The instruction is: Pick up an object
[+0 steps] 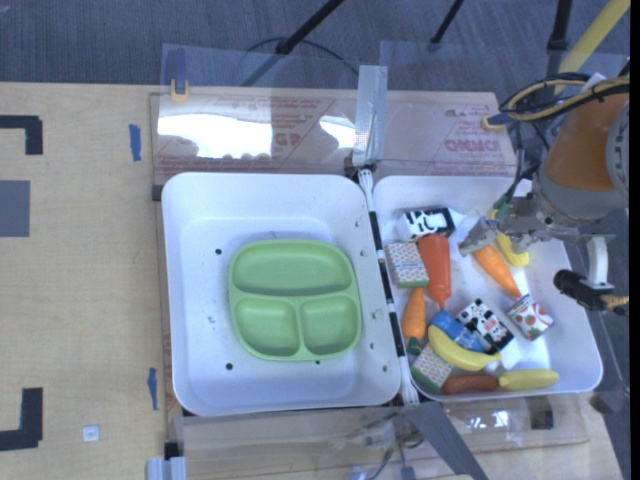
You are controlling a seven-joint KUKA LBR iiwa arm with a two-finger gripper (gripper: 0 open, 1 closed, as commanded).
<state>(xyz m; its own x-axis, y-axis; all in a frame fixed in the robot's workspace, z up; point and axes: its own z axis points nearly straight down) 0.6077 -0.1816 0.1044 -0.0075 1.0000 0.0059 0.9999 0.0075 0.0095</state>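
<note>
The right white bin (585, 368) holds several toy foods. My gripper (508, 230) hangs over its upper right part, below the orange-banded wrist. Just under it lie a small orange carrot (497, 268) and a yellow piece (516, 252); I cannot tell whether it touches either. To the left are a black-and-white carton (428, 222), a long orange carrot (436, 266) and a checkered block (406, 263). Lower down sit a banana (457, 352), a black-and-white cube (484, 324), a small red-and-white cup (529, 316) and a second yellow banana (527, 378).
The left white bin (190, 268) carries a green three-compartment plate (295, 298). A raised divider (378, 258) separates the two bins. Clear plastic walls (300, 128) stand behind them. The wooden bench (70, 268) extends to the left. Cables and arm links crowd the right side.
</note>
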